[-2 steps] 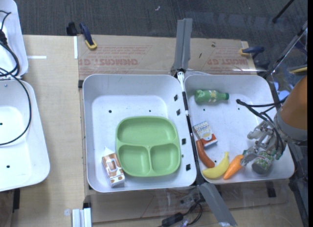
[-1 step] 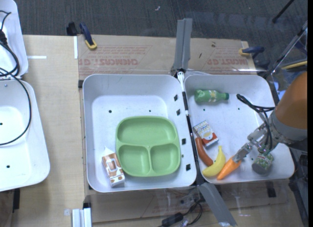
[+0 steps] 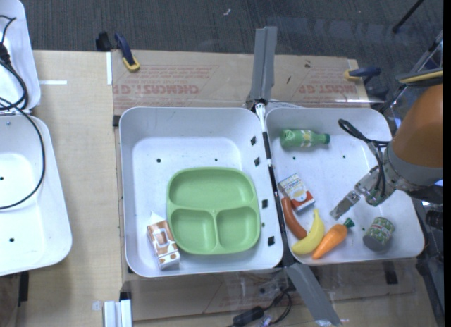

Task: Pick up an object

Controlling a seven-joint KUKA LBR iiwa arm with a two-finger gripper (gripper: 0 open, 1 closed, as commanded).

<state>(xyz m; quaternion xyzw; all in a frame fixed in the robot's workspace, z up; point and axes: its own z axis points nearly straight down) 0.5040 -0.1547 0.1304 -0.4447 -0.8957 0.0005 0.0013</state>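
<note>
The right bin [image 3: 337, 167] holds a green bottle [image 3: 304, 137] lying at the back and a small red-and-white carton [image 3: 297, 192] near its left wall. At the front lie a red sausage [image 3: 293, 218], a banana [image 3: 311, 234] and a carrot [image 3: 330, 241], touching one another. A small greenish can [image 3: 379, 234] sits at the front right. My gripper [image 3: 345, 208] hangs low over the bin, just above and right of the carrot's leafy end and left of the can. I see nothing held in it.
The left bin [image 3: 187, 139] holds a green divided plate [image 3: 211, 209] and a small orange-and-white box [image 3: 162, 243] in its front left corner. A grey divider post [image 3: 263, 65] stands between the bins. White trays with a black cable sit at the far left.
</note>
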